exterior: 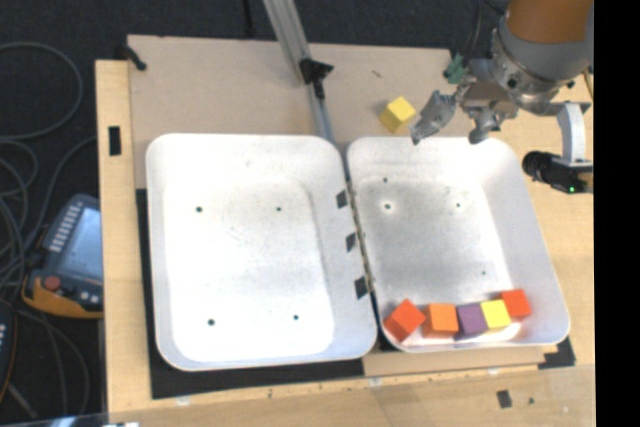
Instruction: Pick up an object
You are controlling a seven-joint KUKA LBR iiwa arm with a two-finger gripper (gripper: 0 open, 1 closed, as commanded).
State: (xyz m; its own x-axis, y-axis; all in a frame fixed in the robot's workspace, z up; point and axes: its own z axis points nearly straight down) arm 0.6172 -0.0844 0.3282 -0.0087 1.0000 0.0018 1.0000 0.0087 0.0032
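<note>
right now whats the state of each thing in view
gripper: fingers open, nothing between them, above the right bin's far edge
yellow cube: on the bench, outside the bins
five cubes: in a row along the right bin's near wall
left bin: lying flat beside the right bin

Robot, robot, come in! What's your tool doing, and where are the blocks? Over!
Tool open, holding nothing, above right bin's far rim. Five blocks lined along near wall. Yellow cube outside on bench. Nothing in the way.
</note>
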